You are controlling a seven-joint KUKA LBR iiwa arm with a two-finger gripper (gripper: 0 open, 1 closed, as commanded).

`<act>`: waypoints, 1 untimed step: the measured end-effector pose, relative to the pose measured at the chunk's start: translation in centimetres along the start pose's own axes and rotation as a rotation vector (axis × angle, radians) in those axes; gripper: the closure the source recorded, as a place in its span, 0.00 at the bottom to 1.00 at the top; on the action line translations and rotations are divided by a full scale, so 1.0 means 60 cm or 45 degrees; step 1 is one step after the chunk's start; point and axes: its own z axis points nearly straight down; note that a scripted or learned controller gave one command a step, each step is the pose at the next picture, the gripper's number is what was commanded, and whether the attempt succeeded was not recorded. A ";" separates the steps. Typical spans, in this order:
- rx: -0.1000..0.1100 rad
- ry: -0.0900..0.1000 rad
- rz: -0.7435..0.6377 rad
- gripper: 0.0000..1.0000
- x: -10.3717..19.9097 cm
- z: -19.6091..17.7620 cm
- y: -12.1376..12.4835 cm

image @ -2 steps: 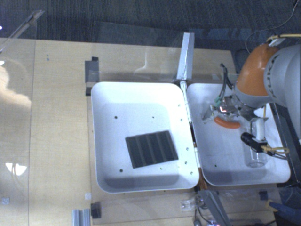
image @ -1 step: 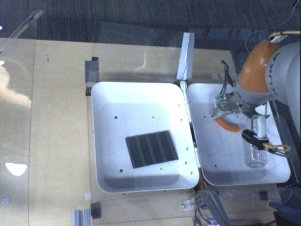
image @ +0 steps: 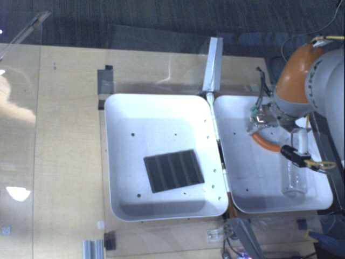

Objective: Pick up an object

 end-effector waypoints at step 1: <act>0.002 0.003 -0.298 1.00 0.092 -0.201 0.040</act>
